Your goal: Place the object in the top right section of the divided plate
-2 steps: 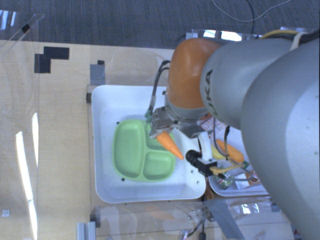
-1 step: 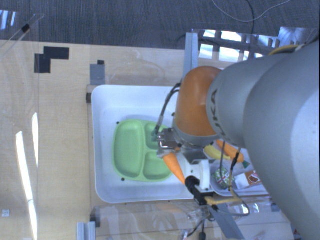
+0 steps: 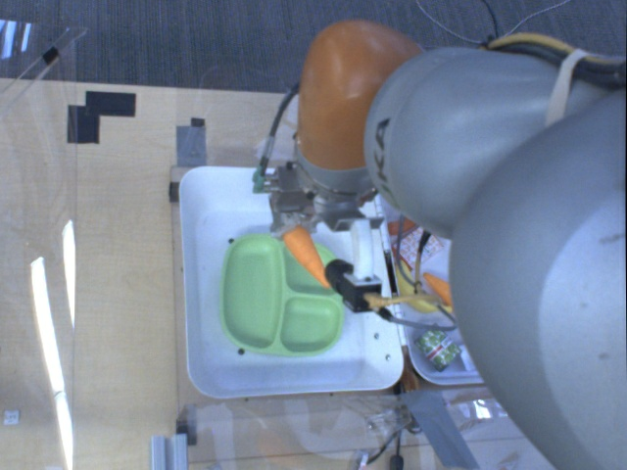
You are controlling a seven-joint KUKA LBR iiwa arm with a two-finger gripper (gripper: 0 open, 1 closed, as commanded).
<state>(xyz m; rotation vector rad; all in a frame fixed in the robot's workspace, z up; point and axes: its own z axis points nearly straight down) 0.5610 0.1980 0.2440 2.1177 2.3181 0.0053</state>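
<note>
One carrot (image 3: 306,255): orange, over the upper right part of the green plate (image 3: 253,292), which sits in the left bin (image 3: 211,365).
Long axis: slanted, thick end up-left, thin end down-right.
Gripper (image 3: 292,225): right above the thick end, so the carrot runs away from it toward the lower right.
Jaws: hidden under the wrist; I cannot tell whether they are wide, narrow or holding the carrot.
Contact with plate: cannot tell whether it is resting or hanging.
Judgement: carrot looks to be over the right section; letting go is probably what is left.
</note>
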